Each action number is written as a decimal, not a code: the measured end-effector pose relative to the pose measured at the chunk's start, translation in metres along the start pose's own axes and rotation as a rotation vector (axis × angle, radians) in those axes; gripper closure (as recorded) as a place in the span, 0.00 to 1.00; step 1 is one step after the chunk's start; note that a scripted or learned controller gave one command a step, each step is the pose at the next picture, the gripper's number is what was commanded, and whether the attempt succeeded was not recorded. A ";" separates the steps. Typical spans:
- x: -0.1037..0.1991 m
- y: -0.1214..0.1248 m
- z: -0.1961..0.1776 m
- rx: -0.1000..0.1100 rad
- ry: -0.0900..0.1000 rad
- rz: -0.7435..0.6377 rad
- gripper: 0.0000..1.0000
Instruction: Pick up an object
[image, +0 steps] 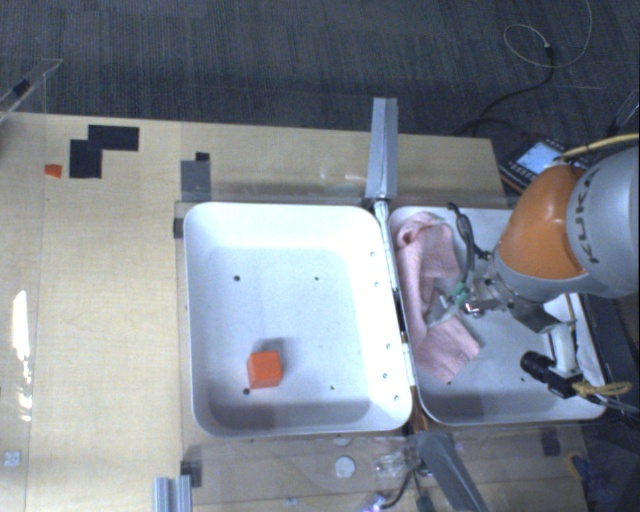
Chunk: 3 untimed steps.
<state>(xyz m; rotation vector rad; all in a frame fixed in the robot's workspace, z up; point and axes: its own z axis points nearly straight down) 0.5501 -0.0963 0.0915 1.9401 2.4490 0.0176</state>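
Two shallow white bins are standing side by side on the bench. The left white bin (210, 300) is carrying a small orange cube (265, 369) near its front edge, toward the front left corner. The right white bin (500, 395) is carrying a crumpled pink cloth (430, 300), which is lying along the bin's left edge, from the back left corner down to about the middle of that side.

The grey arm with an orange band (545, 235) is reaching in over the right bin, and its two-finger gripper (452, 300) is hanging just at the right edge of the pink cloth, seeming to be touching it. The wrist and cables are hiding the fingertips, so I cannot tell how wide the claw is standing, nor whether any cloth is lying between its parts.

I am judging that the step in hand is a grasp on the cloth. To do it well, the claw should be coming straight down on a thick raised fold, not on the thin flat edge, and closing fully before lifting slowly. The cloth is soft and may be slipping out, or only one layer may be coming up.
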 end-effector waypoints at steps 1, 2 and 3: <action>0.000 0.004 -0.013 -0.009 -0.002 -0.002 1.00; 0.015 0.060 -0.094 0.008 0.004 -0.204 1.00; 0.007 0.086 -0.093 0.011 0.005 -0.239 1.00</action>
